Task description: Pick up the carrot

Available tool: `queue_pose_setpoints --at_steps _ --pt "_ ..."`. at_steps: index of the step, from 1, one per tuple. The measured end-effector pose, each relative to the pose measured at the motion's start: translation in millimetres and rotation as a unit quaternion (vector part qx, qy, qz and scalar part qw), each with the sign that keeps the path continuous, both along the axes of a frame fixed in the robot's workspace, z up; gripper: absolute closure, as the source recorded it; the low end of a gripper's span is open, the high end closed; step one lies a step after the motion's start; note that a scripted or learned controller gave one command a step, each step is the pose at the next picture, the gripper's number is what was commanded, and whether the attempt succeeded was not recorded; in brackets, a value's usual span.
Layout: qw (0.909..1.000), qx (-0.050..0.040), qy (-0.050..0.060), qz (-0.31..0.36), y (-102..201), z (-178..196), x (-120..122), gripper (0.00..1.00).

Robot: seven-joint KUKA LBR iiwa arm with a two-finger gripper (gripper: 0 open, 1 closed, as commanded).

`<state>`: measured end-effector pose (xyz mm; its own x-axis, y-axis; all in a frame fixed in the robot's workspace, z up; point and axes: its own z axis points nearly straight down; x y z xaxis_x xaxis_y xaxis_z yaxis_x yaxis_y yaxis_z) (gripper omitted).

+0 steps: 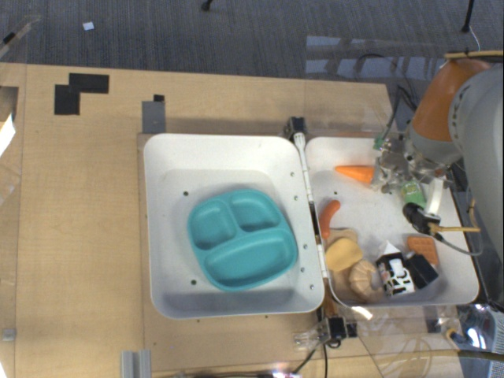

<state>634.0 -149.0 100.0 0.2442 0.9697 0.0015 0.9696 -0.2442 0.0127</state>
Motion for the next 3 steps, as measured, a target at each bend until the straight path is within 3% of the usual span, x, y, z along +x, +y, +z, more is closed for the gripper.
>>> queue_pose_setpoints --at_steps 1,2,3 --pt "1.0000 0.0002 0.001 0.001 0 -1 0 0.00" --pt "0.9989 0.0149 0.008 -0.044 -14 -10 11 0.00" --pt "0.9924 0.0103 0.042 -0.115 -8 -14 26 0.00"
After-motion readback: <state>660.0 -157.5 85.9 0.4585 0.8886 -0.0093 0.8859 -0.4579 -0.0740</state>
